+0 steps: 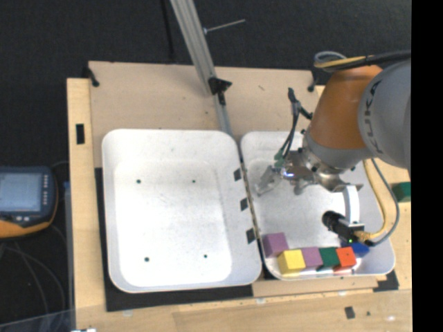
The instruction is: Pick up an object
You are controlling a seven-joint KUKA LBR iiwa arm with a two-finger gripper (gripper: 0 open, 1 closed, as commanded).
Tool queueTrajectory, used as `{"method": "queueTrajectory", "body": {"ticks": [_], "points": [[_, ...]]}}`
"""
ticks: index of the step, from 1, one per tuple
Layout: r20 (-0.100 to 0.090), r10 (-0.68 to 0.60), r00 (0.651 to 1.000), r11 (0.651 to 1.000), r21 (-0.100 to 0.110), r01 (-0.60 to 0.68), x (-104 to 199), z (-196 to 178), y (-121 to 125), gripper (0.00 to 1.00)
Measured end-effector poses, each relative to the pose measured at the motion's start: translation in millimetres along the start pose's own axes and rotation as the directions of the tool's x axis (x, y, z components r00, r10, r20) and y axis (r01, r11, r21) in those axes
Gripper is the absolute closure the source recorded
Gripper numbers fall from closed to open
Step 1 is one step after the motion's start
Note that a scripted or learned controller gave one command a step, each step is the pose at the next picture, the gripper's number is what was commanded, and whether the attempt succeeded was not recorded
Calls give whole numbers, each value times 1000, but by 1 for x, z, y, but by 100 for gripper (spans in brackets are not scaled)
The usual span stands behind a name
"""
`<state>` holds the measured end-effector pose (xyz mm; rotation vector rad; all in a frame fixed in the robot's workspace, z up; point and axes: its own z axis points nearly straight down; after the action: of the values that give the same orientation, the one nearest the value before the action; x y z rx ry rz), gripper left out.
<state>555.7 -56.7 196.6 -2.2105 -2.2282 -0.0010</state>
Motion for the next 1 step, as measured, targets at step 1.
{"method": "queueTrajectory", "body": {"ticks": [1], "points": [[3,10,1000,1000,-3,-10,-12,0,8,0]]}}
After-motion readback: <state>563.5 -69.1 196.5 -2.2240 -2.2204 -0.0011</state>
